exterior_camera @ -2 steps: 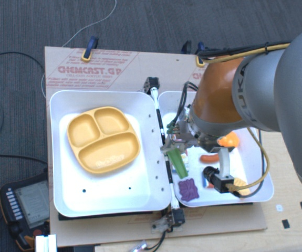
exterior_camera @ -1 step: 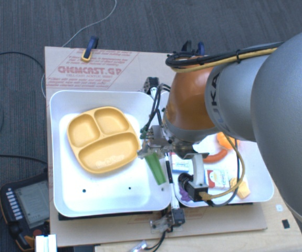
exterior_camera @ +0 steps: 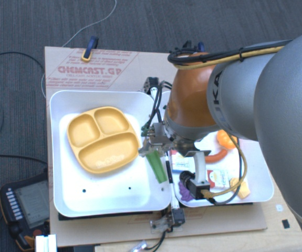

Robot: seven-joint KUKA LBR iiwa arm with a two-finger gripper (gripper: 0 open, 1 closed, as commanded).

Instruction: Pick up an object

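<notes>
The arm (exterior_camera: 229,88) comes in from the right and bends down over the wall between the two bins, so its grey bulk and orange band cover most of the right bin (exterior_camera: 261,185) and much of what lies in it. The left bin (exterior_camera: 72,193) sits on the table (exterior_camera: 61,70), mostly bare, and holds a yellow tray (exterior_camera: 102,138) with three wells, lying flat near its back half; flat and wide, it looks a poor fit for a two-finger grasp. The gripper (exterior_camera: 158,156) hangs low at the shared wall, likely placed there to reach the small things crowded along that edge. Just below it a green piece (exterior_camera: 156,167) lies slantwise by the wall; it seems close to the jaws, but I cannot tell whether it is between them or merely beneath, nor whether the jaws are apart or together, since wrist hardware and cables cover them. In the right bin an orange thing (exterior_camera: 225,138) and a red curved thing (exterior_camera: 217,155) peek out beside the arm, a white carton (exterior_camera: 220,178) lies nearer the front, and a purple thing (exterior_camera: 185,189) rests by the wall, partly behind a black cable. Their full shapes are cut off by the arm.
</notes>
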